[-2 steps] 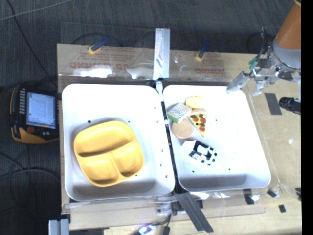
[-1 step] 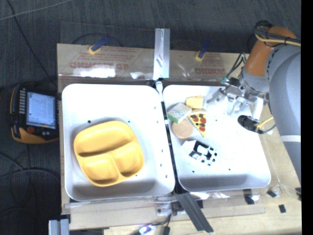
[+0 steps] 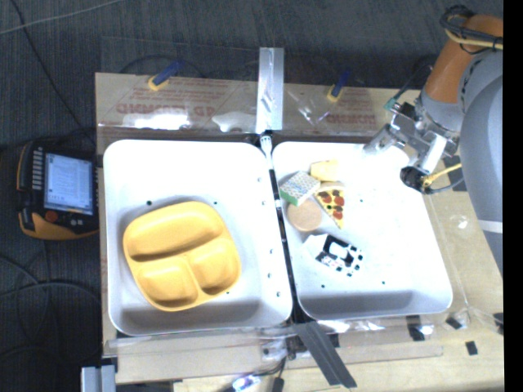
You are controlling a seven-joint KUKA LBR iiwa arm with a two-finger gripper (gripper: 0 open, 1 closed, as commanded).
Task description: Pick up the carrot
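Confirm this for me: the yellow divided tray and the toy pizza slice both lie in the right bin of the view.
Wrong on the tray. The camera view shows the yellow divided tray in the left bin; the toy pizza slice does lie in the right bin.

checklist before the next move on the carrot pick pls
1. carrot spotted in right bin: cannot tell, no piece plainly reads as one
2. tool above the food pieces: not ok, it is at the bin's upper right corner
3. pieces apart: not ok, pizza slice, tan disc and speckled block crowd together
4. floor between tool and pieces bare: ok
5. yellow tray aside in left bin: ok
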